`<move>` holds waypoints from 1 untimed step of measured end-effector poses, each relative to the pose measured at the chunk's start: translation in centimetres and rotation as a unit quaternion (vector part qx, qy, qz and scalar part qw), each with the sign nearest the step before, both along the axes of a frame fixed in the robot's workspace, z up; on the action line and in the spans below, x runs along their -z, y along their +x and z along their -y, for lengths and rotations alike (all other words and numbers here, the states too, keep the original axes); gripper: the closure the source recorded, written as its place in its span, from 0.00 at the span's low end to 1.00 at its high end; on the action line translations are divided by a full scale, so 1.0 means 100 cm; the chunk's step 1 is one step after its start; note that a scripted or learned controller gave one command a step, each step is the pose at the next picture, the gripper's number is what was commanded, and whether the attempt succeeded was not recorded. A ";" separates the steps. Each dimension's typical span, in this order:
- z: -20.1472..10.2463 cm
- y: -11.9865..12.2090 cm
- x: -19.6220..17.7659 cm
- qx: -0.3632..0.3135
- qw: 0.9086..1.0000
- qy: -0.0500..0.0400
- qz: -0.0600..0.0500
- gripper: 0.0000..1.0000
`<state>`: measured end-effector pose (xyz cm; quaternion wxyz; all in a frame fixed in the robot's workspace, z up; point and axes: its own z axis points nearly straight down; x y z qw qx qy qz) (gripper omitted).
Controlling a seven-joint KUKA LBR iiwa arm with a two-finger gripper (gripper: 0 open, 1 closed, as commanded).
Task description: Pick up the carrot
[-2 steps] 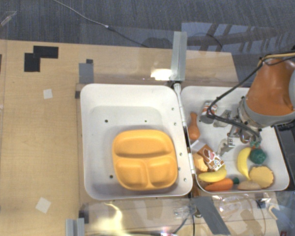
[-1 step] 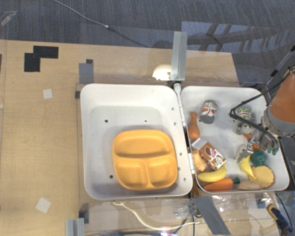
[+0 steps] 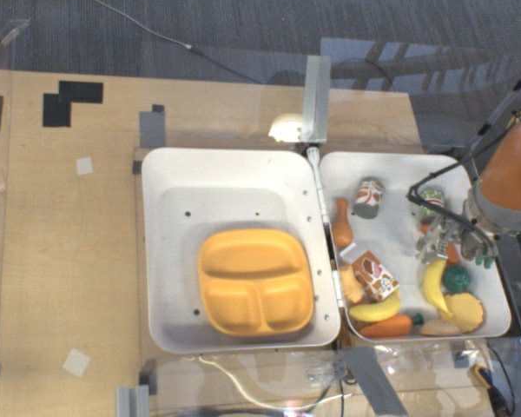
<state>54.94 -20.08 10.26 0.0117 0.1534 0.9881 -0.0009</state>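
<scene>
The carrot (image 3: 385, 327), orange with a small green top at its right end, lies along the near wall of the right bin (image 3: 391, 168), just under a banana (image 3: 378, 309). My gripper (image 3: 435, 244) hangs over the right half of that bin, up and to the right of the carrot and well apart from it. The grey arm with its orange band (image 3: 511, 177) comes in from the right. A small orange-red piece (image 3: 453, 253) sits right beside the gripper, partly hidden by it.
The right bin also holds a can (image 3: 369, 196), a brown drumstick-like piece (image 3: 342, 222), a printed packet (image 3: 374, 276), a second banana (image 3: 434, 287), a green item (image 3: 457, 278) and a yellow round piece (image 3: 465, 310). A yellow divided plate (image 3: 256, 281) lies in the left bin (image 3: 169, 233).
</scene>
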 end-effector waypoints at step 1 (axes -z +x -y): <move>0.005 -0.050 0.003 -0.145 0.989 0.000 -0.008 1.00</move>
